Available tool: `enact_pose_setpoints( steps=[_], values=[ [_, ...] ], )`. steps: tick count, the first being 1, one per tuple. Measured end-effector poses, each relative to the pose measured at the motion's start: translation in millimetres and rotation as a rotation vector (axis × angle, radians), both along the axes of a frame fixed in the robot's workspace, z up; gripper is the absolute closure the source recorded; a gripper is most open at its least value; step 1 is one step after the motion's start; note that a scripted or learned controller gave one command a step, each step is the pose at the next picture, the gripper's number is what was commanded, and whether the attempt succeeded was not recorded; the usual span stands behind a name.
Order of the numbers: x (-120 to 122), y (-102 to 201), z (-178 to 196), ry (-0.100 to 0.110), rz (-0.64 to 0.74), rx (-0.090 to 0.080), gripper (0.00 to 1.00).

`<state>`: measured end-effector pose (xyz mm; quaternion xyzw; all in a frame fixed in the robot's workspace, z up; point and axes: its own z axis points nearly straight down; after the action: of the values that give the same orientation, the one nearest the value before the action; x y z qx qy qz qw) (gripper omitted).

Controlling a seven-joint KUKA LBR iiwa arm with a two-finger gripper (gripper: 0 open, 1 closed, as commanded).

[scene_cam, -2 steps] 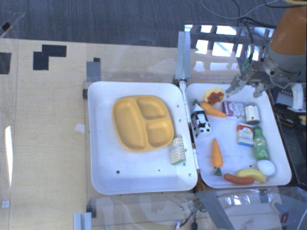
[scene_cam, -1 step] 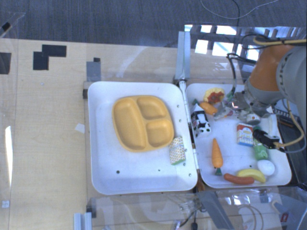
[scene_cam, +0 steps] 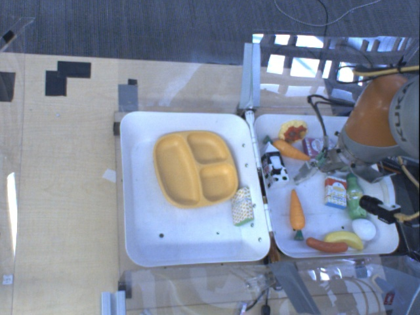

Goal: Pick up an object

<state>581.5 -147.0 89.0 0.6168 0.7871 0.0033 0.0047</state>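
Camera view: two shallow white bins sit side by side on the bench. The left bin (scene_cam: 141, 241) holds a yellow divided tray (scene_cam: 195, 167) with three compartments, lying flat toward the bin's upper middle, and a small patterned pouch (scene_cam: 243, 206) just beside the tray's lower right corner, near the bin's right wall.

The right bin (scene_cam: 282, 238) is crowded with toy food. The arm (scene_cam: 377, 120) reaches in from the right, and its gripper (scene_cam: 314, 168) hangs low over the bin's middle; whether it is open or closed cannot be told, and nothing can be seen held in it. Just above the gripper lie a carrot (scene_cam: 291, 150) and a pizza slice (scene_cam: 293, 131). To its left is a black-and-white cow figure (scene_cam: 275, 167). Below stands a second carrot (scene_cam: 296, 212), near a small carton (scene_cam: 335, 193) and a green bottle (scene_cam: 355, 196). Along the lower edge lie a sausage (scene_cam: 326, 245), a banana (scene_cam: 344, 239) and a white egg (scene_cam: 364, 229)
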Motion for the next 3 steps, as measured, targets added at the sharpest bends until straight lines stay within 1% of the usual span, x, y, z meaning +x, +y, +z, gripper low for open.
enact_pose_setpoints(
  steps=[1, 2, 3],
  values=[
    [85, -26, -4, 0.030, -0.058, 0.007, 0.00],
    [1, -14, -1, 0.005, -0.180, 0.003, 0.00],
    [26, -16, -1, 0.003, 0.013, -0.001, 0.00]
  ],
)
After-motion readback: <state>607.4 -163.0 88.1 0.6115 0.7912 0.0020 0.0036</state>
